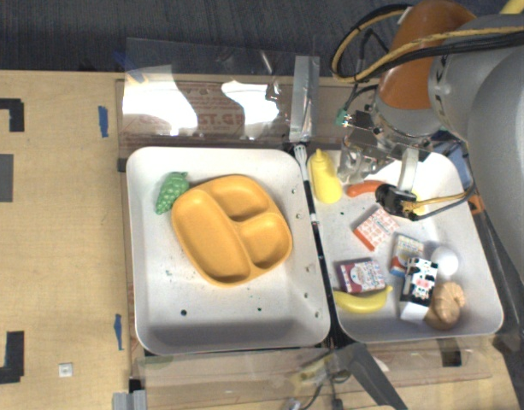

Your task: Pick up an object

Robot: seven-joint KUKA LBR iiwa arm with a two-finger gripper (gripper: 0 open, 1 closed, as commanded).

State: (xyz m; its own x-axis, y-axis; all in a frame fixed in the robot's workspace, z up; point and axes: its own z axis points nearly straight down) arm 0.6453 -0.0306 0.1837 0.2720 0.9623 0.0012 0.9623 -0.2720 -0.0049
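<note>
Gripper (373, 171) is seen lowered into the right bin (488, 314), just above an orange carrot (362, 190) beside a yellow bottle (325, 180); its grip cannot be told. A yellow divided plate (232, 227) is laid in the left bin (159, 314).

Orange carrot (365, 190) lies flat, far end of right bin (488, 314).

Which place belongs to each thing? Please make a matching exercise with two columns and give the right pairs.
Things:
1. yellow divided plate
2. green grapes
3. banana
4. potato

Places:
A. right bin, near right corner
B. middle of the left bin
C. left bin, far left, touching the plate
D. right bin, near edge, below a small printed box

Pairs: 1-B, 2-C, 3-D, 4-A
</note>
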